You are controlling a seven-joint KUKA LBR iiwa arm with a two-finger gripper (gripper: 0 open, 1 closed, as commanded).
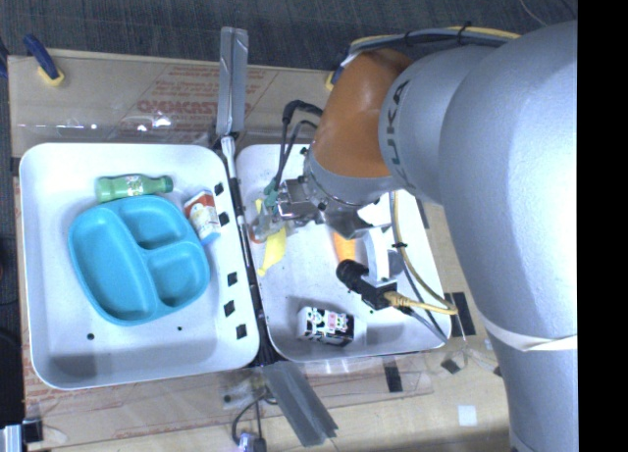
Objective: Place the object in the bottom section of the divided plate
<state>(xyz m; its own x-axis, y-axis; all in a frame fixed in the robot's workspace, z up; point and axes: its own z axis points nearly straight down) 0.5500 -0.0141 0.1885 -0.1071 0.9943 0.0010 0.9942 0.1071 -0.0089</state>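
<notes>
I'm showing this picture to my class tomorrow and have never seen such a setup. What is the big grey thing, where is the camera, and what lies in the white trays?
The big grey shape is a robot arm with an orange band, reaching in from the right. One fixed camera looks down at a slant on two shallow white bins. The left bin holds a blue divided plate, a green bottle and a small red-and-white container. The right bin holds a yellow object, partly hidden under the arm's gripper, and a black-and-white patterned item. Whether anything is held cannot be seen.
</notes>
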